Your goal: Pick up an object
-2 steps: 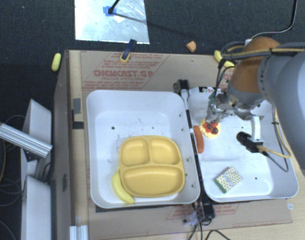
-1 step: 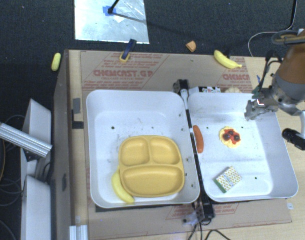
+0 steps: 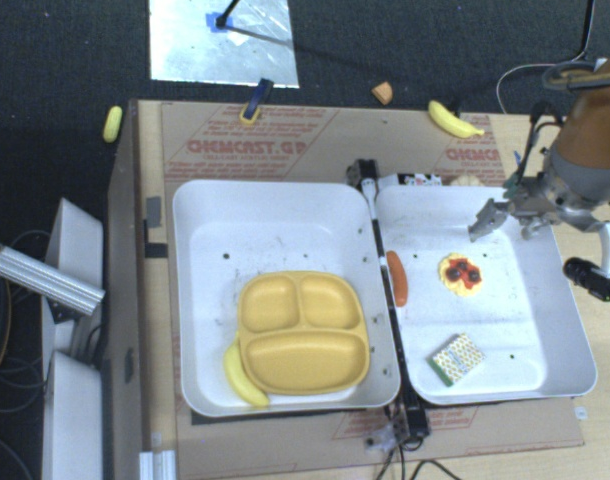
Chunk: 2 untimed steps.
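Note:
In the right bin [image 3: 560,363] lie an orange carrot-like stick [image 3: 397,278] by the left wall, a round yellow piece with red and dark spots [image 3: 461,273] in the middle, and a green-and-white patterned block [image 3: 456,358] near the front. My gripper [image 3: 505,225] hangs over the bin's back right part, up and to the right of the yellow piece. Its fingers [image 3: 482,222] are spread open with nothing between them. The left bin [image 3: 200,268] holds a yellow divided plate [image 3: 303,331] and a banana [image 3: 243,376] at the plate's front left.
On the cardboard behind the bins lie a second banana [image 3: 453,120], a small orange piece [image 3: 383,92] and a blue-and-yellow clip [image 3: 255,100]. A yellow item [image 3: 112,123] sits at the bench's left edge. A foil sheet [image 3: 223,26] lies on the floor beyond.

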### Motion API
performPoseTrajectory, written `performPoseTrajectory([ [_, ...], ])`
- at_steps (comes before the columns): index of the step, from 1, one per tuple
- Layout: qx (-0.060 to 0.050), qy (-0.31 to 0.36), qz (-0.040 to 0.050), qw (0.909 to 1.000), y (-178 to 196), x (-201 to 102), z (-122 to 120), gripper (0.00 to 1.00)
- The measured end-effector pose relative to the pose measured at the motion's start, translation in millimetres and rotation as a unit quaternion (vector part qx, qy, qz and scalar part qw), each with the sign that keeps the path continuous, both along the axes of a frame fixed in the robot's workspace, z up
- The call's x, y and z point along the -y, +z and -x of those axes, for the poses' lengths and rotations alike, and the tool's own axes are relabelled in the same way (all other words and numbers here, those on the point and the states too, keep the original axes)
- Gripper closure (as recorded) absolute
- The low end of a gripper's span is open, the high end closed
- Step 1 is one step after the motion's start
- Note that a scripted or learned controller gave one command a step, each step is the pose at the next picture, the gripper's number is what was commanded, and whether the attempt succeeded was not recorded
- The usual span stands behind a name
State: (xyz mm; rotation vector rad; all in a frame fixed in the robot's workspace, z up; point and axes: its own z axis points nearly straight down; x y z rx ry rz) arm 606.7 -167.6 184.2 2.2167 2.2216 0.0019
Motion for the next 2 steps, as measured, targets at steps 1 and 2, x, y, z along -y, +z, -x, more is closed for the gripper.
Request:
performPoseTrajectory([
  [1,-0.001,-0.001,-0.0006,1.0,-100.0,-15.2,47.6,0.0],
  [2,0.001,0.001,0.0,1.0,-98.8,-0.5,-3.8,0.0],
])
